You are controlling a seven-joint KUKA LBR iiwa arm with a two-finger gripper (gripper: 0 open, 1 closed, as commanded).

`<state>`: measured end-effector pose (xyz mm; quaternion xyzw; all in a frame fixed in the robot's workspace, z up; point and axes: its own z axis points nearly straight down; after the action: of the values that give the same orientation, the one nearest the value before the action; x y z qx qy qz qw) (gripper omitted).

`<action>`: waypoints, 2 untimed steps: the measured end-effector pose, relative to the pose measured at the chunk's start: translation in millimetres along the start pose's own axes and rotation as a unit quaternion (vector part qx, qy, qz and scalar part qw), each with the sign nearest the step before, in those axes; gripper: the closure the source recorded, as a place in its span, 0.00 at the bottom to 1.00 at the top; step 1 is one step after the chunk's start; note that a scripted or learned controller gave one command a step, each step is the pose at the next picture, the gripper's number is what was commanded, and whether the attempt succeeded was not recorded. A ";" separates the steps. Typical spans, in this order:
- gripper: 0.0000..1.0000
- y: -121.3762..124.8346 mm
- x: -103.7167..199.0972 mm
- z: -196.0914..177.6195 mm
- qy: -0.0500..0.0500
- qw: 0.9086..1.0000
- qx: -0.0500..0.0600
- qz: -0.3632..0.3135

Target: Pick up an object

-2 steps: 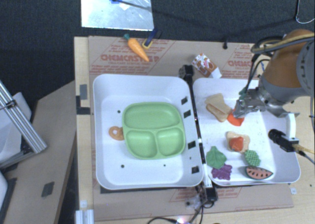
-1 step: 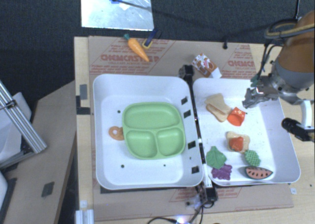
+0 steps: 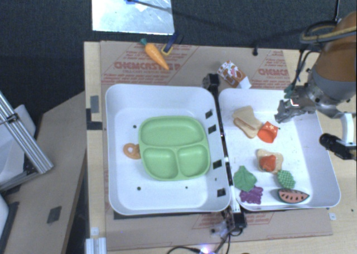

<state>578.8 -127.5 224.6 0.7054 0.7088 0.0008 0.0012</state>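
The right bin (image 3: 318,152) holds several toy foods: a tan bread slice (image 3: 246,121), a red-orange pepper piece (image 3: 268,133), an orange-and-tan piece (image 3: 269,161), a green leaf (image 3: 244,178), purple grapes (image 3: 251,195), a green bumpy piece (image 3: 286,178) and a watermelon slice (image 3: 292,196). My gripper (image 3: 284,112) hangs over the upper part of the right bin, just right of the bread and above the red-orange piece. Nothing shows between its fingers.
The left bin (image 3: 120,135) holds a green sectioned plate (image 3: 173,147) and a small orange ring (image 3: 131,151). Behind the bins lie a toy carrot (image 3: 157,56) and a small red-and-white packet (image 3: 231,73). A shiny sheet (image 3: 132,1) lies further back.
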 end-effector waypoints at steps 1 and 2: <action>1.00 2.7 50.6 6.1 0.001 1.000 0.001 -0.002; 1.00 4.4 108.3 7.1 0.001 1.000 0.001 -0.003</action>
<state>582.7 -19.2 217.4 0.7036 0.7106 0.0009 -0.0003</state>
